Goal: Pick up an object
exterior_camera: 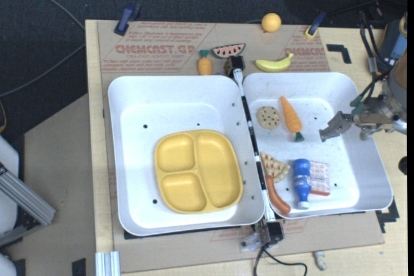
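— Gripper [331, 130] state, what did you get?
— Could not tell whether it was open or closed; it hung over the right-hand bin [369, 168] near that bin's outer wall, and nothing showed in its grasp
— What lay closest to it?
— A carrot [291, 116], just past its tip toward the middle of the bench, lying at a slant and apart from it. Beyond the carrot sat a round cookie [267, 116]
— And nearer the camera?
— A blue bottle [301, 183] lay nearer the camera than the gripper, with a red and white packet [319, 178] touching its side. Farther inward lay a waffle wedge [275, 167] and a sausage [278, 197] by the dividing wall
— Anything past that wall?
— The other bin [129, 139], well away from the gripper, held a yellow divided plate [197, 170]
— Outside the bins?
— Behind them, on the bench [149, 48], lay a banana [273, 63], a watermelon slice [229, 50] and an orange ball [272, 22], all well apart from the gripper
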You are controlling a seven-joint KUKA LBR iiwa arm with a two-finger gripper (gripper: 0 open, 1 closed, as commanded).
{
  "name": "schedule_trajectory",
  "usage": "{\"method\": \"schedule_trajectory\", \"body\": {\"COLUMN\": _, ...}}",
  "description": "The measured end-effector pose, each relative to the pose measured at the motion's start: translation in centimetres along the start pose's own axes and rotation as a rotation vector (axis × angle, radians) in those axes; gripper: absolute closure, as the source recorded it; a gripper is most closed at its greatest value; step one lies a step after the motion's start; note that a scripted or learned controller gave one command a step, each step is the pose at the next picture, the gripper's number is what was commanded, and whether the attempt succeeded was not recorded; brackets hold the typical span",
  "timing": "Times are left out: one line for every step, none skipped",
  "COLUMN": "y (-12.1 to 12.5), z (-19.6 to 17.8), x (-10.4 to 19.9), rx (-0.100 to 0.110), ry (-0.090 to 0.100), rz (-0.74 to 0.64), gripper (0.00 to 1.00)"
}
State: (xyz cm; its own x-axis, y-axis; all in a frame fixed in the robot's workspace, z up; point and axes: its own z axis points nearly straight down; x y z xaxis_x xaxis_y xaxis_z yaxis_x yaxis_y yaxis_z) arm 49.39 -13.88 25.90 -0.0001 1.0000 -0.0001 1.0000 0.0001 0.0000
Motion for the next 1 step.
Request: {"method": "schedule_trajectory", "body": {"y": 0.57, "z": 10.58, "x": 2.26, "rx": 0.002, "ry": 0.001, "rz": 0.001, "gripper": 0.0}}
